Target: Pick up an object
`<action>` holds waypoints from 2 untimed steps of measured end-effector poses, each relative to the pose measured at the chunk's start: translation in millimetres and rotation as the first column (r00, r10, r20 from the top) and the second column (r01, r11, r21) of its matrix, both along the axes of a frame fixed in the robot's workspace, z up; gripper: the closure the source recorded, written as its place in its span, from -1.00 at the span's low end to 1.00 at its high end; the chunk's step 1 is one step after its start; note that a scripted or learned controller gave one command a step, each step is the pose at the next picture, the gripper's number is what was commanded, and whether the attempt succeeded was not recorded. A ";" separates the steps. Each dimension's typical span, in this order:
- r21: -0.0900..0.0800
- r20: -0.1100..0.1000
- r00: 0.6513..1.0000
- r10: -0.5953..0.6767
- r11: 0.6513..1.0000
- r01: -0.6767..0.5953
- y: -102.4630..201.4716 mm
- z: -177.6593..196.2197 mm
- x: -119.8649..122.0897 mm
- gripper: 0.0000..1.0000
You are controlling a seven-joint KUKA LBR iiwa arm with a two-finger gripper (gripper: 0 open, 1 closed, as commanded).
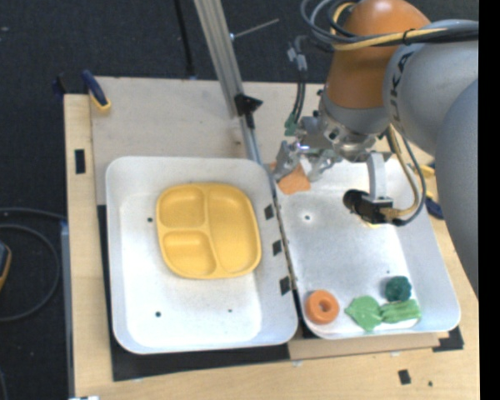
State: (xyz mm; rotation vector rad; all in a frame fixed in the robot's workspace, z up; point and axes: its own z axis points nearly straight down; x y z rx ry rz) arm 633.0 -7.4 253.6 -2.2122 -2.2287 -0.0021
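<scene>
over the right bin's far-left corner, hand (302, 163) gripping tilted orange block (292, 182)

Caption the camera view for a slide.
End effector poised over an orange block at the right bin's far corner; yellow divided plate in the left bin.

Fixed above the pale wooden bench (175, 119), looking down at a slant on two shallow white plastic bins (133, 315), from moderately far, bench edges included
</scene>
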 end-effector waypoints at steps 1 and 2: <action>-0.001 -0.001 1.000 -0.001 1.000 0.001 48.4 -13.6 -13.5 1.00; -0.001 -0.001 1.000 -0.001 1.000 0.001 93.9 -20.9 -22.8 1.00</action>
